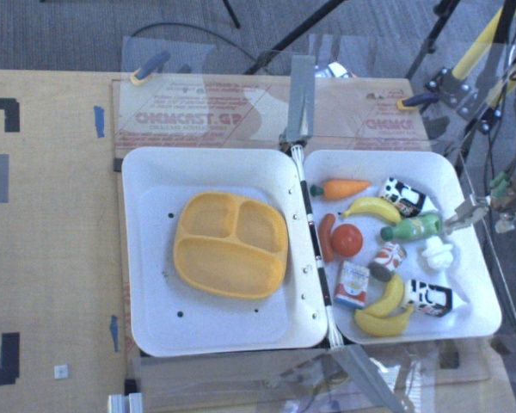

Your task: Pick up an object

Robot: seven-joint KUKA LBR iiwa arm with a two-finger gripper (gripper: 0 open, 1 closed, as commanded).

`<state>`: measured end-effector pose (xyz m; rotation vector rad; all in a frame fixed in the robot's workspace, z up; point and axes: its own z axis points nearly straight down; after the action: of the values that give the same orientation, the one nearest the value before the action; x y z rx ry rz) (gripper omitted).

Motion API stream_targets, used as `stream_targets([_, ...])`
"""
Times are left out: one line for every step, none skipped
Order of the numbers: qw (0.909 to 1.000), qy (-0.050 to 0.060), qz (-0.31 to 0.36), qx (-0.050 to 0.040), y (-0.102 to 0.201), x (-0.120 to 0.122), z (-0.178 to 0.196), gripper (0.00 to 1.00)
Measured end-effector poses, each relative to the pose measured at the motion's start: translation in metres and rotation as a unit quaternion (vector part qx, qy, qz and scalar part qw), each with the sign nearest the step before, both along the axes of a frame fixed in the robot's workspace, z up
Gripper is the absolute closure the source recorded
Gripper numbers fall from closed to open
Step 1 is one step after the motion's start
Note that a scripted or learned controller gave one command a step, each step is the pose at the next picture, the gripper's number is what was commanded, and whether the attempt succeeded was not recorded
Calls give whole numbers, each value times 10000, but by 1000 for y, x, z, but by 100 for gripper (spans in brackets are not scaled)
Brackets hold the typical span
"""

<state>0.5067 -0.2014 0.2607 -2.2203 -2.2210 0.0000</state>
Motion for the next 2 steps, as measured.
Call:
stream_targets([9916,-102,1292,-40,31,76,-145,0])
stream_targets([9922,-3,1244,-92,47,126,-156,0])
